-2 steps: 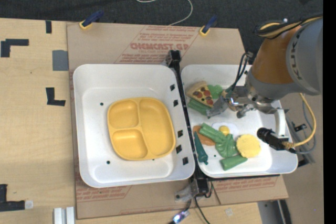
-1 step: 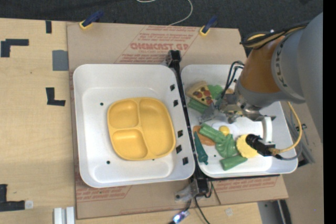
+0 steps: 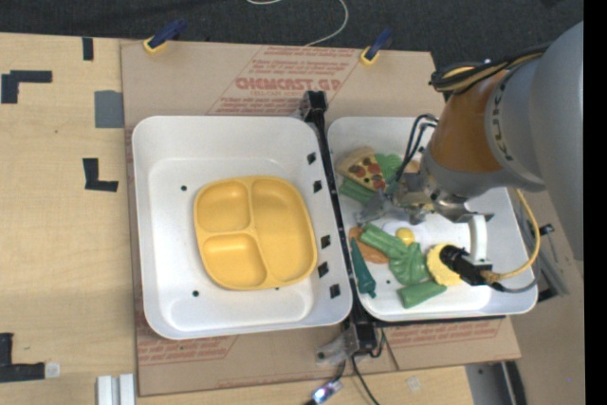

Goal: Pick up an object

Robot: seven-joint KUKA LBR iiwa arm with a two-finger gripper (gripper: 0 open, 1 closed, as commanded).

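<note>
Yellow plastic divided plate [image 3: 254, 231], glossy; claw [image 3: 403, 201] over toy clutter.

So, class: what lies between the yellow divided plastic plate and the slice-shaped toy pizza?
In the camera view, between the yellow divided plate and the toy pizza slice lie bare white bin floor and the black clamp strip joining both bins.
</note>
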